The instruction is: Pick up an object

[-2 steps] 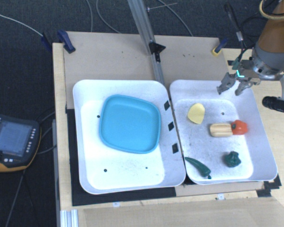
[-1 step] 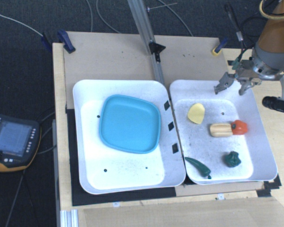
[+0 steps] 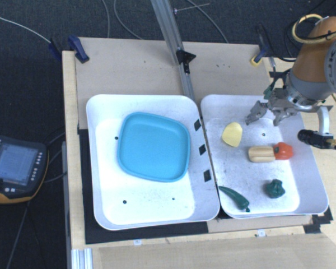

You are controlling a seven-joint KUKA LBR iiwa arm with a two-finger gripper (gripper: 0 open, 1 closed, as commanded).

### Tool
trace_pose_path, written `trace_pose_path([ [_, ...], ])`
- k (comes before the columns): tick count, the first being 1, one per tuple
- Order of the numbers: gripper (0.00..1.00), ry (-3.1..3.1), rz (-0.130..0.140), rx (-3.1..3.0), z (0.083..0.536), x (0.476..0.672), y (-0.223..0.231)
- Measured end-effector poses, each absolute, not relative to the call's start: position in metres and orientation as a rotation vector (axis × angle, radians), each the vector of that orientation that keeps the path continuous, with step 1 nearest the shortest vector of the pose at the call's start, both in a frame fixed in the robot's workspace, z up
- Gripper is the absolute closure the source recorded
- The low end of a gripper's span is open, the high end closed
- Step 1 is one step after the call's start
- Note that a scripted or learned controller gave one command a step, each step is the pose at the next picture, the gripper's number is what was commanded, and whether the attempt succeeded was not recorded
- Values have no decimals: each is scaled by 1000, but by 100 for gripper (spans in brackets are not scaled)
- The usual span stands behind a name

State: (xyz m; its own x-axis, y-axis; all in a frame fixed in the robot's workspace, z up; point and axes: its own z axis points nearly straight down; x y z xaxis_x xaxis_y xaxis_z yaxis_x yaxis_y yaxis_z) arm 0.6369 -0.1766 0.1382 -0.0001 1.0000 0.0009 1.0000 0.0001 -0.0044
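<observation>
My gripper [image 3: 267, 116] hangs over the far part of the right bin [image 3: 308, 175], its two fingers spread open with nothing between them. A pale yellow wedge [image 3: 232, 134] lies just left of and nearer than the gripper. Toward the front rests a tan block [image 3: 261, 154] with a red piece [image 3: 284, 150] touching its right end. A dark green lump [image 3: 275, 189] sits near the front right of that bin. A slim green pepper [image 3: 235, 198] lies at its front left corner.
The left bin [image 3: 103, 167] holds a large blue plate [image 3: 154, 146]. A metal post [image 3: 171, 27] slants up from between the bins at the back. Blue clamps [image 3: 78, 48] grip the bench's far edge. A teach pendant [image 3: 14, 167] lies off the bench at left.
</observation>
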Motion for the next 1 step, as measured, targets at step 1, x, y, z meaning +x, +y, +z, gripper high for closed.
trace_pose_path([
  [1, 0, -2220, 3, -2219, 93, 636, -176],
])
